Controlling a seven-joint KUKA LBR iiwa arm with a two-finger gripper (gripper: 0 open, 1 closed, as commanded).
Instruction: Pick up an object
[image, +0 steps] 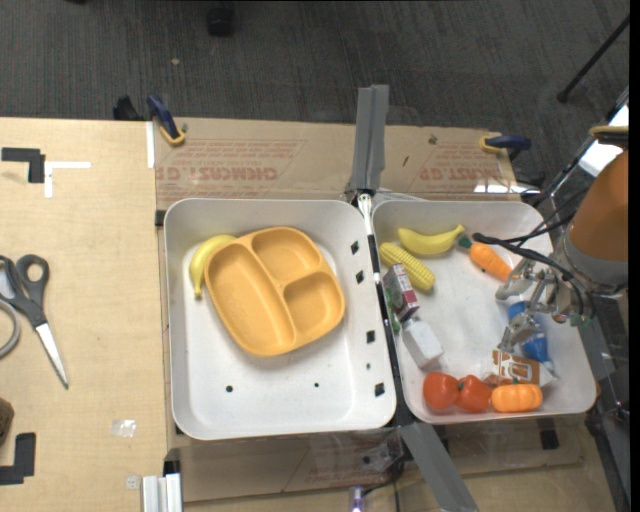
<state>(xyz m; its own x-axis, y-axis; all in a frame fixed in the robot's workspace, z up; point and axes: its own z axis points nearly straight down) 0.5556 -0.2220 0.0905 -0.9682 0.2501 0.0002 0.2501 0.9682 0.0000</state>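
Cardboard (250, 160): inverted print, perhaps "CHEMICAL GUYS".

Right bin (455, 418): open floor lies in the centre, between the corn cob (408, 266) and the hand (520, 305). Obstacles ring it: a banana (432, 240) and carrot (489, 260) along the far wall, a small carton (402, 292) and white block (422, 342) beside the left wall, tomatoes (456, 392) and an orange pumpkin (516, 397) along the near wall.

Left bin (270, 415): a yellow divided plate (272, 290) fills the middle, with a banana (204, 260) touching its left rim. The near strip of floor is open.
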